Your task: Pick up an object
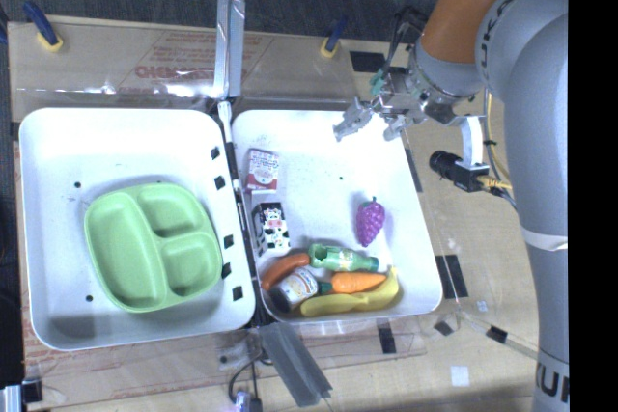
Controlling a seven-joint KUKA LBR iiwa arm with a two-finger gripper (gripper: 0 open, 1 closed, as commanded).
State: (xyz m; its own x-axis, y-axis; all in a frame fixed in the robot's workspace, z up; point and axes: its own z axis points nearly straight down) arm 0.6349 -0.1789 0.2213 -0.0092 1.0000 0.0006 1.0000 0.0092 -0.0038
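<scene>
My gripper [371, 123] hangs over the far right corner of the right bin [319, 135], its two fingers spread open with nothing between them. Below it in that bin lie a purple grape bunch [370, 220], a small pink carton [262, 169] and a black-and-white cow-print carton [273, 228]. Along the bin's near wall sit a green bottle [343, 258], an orange carrot [356, 283], a yellow banana [352, 302], a red sausage-like piece [283, 269] and a small jar [297, 286].
The left bin [58, 159] holds a green divided plate [154, 244]. A metal bar [230, 43] stands at the far end of the divider between the bins. Blue clamps [43, 26] [334, 36] grip the bench's far edge.
</scene>
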